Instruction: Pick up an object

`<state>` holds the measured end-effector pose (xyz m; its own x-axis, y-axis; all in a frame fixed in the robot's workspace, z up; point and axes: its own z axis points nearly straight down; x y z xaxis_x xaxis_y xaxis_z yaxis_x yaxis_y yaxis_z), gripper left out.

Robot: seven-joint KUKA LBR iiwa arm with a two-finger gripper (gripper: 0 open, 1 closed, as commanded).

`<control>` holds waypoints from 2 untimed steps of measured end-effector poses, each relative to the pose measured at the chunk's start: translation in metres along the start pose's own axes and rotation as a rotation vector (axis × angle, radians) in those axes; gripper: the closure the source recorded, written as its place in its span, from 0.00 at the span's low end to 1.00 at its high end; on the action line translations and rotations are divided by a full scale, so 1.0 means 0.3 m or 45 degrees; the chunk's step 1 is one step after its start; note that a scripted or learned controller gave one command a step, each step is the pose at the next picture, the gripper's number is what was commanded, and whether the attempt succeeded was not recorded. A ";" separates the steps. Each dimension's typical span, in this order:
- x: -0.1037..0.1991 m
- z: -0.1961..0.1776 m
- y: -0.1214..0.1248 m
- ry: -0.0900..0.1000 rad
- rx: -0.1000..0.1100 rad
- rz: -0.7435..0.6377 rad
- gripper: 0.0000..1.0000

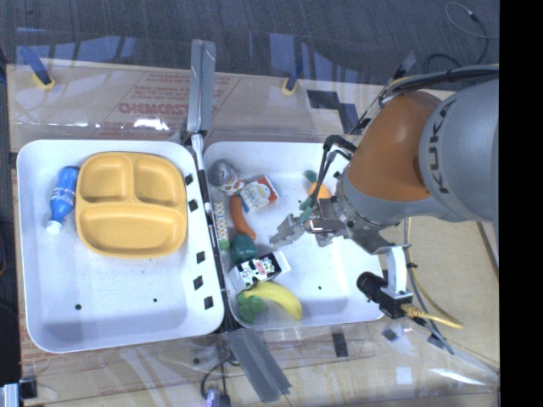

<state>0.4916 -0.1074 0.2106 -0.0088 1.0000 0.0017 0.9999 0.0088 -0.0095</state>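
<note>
Over the right bin [339, 303], the arm [407, 159] bent low from the right, hand [288, 230] fingers apart and empty, pointing left toward carrot [242, 219], banana [278, 298], and carton [257, 193] nearby.

Two white bins side by side on the bench. Left bin [51, 312]: yellow divided tray [131, 202] with a blue bottle [63, 195] just beside it. Right bin [331, 299]: banana [276, 298], small carton [257, 193], orange carrot-like piece [241, 217], clustered near the divider. The gripper [293, 227] hangs over the right bin's middle.
</note>
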 end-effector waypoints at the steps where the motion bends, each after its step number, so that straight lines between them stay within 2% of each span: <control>1: -0.124 0.396 0.207 -0.001 -0.004 0.015 0.00; 2: -0.044 0.403 0.434 -0.001 -0.003 0.034 0.00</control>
<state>0.6206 -0.1192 0.0883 0.0177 0.9998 0.0007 0.9998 -0.0177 -0.0068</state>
